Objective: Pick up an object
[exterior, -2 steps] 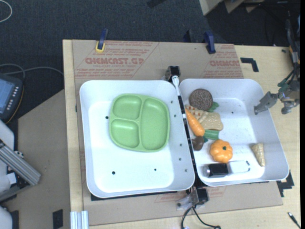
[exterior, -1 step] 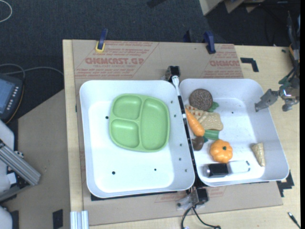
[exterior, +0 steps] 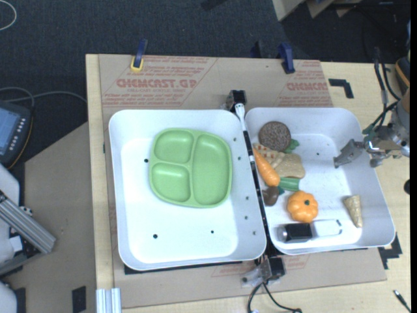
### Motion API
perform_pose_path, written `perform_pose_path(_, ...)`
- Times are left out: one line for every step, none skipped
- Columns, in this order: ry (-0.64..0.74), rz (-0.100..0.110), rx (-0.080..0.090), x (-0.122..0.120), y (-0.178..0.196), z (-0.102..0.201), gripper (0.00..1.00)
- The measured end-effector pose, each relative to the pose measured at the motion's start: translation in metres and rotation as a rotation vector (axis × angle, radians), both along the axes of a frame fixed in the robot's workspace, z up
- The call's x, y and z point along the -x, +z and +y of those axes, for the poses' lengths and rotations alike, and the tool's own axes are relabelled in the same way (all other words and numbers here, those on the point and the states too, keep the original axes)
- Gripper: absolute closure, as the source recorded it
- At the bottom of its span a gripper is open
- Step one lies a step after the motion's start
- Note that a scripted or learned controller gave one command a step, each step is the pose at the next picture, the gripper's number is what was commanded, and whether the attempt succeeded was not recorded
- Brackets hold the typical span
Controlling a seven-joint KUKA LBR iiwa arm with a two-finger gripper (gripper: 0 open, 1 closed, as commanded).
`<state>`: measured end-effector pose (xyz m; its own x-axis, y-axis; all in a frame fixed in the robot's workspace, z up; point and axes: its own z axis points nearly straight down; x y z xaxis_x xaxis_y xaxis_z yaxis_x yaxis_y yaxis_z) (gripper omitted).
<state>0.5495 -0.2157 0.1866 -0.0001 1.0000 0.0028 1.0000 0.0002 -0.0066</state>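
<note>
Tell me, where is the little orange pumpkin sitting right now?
The small orange pumpkin sits in the right white bin, toward its near edge, just below the orange carrot and right above the flat black-and-white block.

A green divided plate (exterior: 191,167) lies in the left bin (exterior: 124,194); toy foods, including a pumpkin (exterior: 303,206), crowd the right bin (exterior: 374,201).

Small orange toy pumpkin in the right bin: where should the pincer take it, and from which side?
Grip the small orange toy pumpkin across its round body, coming straight down. It sits upright, stem up, with the carrot-shaped orange toy close on its left.
</note>
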Motion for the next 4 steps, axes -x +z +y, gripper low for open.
perform_pose_path(0.0, -0.001, 0.0, -0.005, -0.062, -0.001, 0.0)
perform_pose_path(0.003, -0.002, -0.005, -0.006, -0.104, 0.002, 0.0)
perform_pose_path(0.001, -0.007, 0.001, -0.006, -0.091, 0.0, 1.0)
perform_pose_path(0.001, -0.011, 0.005, -0.005, -0.045, 0.008, 1.0)
